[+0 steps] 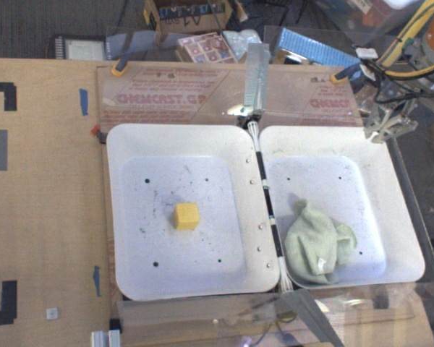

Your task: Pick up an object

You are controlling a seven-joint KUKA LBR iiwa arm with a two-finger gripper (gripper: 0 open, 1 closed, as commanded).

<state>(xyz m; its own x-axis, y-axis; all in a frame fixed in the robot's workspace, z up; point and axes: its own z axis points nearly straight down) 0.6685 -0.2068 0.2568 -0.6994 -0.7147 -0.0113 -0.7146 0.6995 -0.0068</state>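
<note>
A small yellow block (187, 216) lies near the middle of the left bin (130, 150). A crumpled pale green cloth (318, 243) rests in the front part of the right bin (376, 172), close to the divider between the bins. My gripper (388, 125) hangs at the far right, just beyond the right bin's back right corner, well away from both objects. Nothing shows in its grasp.
Clear plastic sheeting with red lettering (166, 98) lies behind the bins, with a metal strip (255, 78) standing at their junction. Boxes and cables (202, 20) crowd the floor beyond. A wooden bench top (36, 194) stretches to the left.
</note>
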